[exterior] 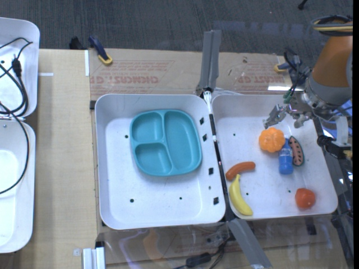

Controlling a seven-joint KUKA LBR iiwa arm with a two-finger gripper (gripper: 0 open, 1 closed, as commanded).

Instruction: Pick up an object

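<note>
- Yellow banana [240,196] lies near the front of the right bin [320,206].
- Gripper [283,114] hangs over the orange [271,139] — fingers spread, pinching nothing.

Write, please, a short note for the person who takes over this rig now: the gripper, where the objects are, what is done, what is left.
Gripper: above the right bin, near its far right corner, holding nothing.
Right bin: orange just in front of the gripper; blue bottle and watermelon slice side by side to its right; sausage and banana near the divider; tomato in the near right corner.
Left bin: teal divided plate, nothing on it.
Done: nothing picked up yet.
Left: lower onto one object, probably the orange as the closest, grasp and lift it.
</note>
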